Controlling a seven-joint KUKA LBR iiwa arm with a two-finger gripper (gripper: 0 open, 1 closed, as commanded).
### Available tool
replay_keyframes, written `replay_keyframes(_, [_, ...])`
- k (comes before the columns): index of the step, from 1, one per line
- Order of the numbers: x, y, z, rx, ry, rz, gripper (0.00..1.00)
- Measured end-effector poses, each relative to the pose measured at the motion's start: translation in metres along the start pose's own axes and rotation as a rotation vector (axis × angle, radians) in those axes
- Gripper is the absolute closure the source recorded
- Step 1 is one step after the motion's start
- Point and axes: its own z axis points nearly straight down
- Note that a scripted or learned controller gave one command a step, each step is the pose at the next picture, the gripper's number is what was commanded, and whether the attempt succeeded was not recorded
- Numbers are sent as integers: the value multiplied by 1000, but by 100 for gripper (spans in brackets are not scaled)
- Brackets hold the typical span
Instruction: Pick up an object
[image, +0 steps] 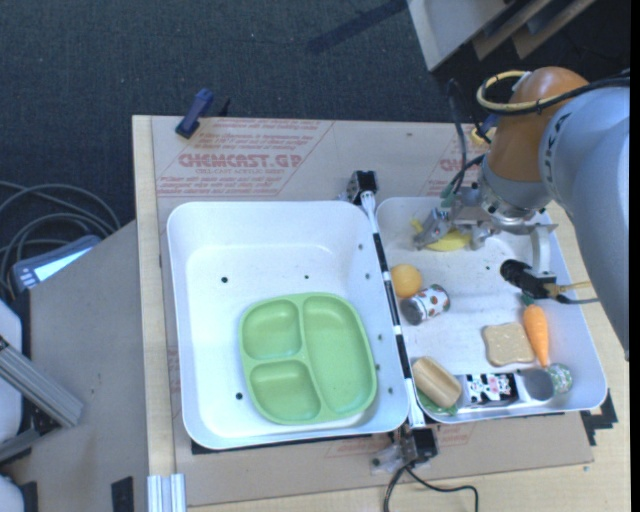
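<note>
My gripper (451, 232) is low over the far end of the right bin (590, 352). It stands open, with a yellow banana-shaped piece (453, 242) lying on the bin floor between its fingers. Nearer in the same bin are a yellow ball (405, 279), a small can (428, 303) on its side, a slice of bread (507, 344) and a carrot (537, 333). Along the front wall lie a bread roll (436, 381), a cow-patterned carton (489, 387) and a small grey-green item (553, 379).
The left bin (200, 250) holds a green divided plate (305, 355) toward its front. The two bins meet along a rim with clips at its far (362, 184) and near (416, 445) ends. A blue clip (194, 113) lies on the board behind the left bin.
</note>
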Motion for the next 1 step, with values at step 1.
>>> replay_keyframes(1, [-55,-19,-1,0,0,0,0])
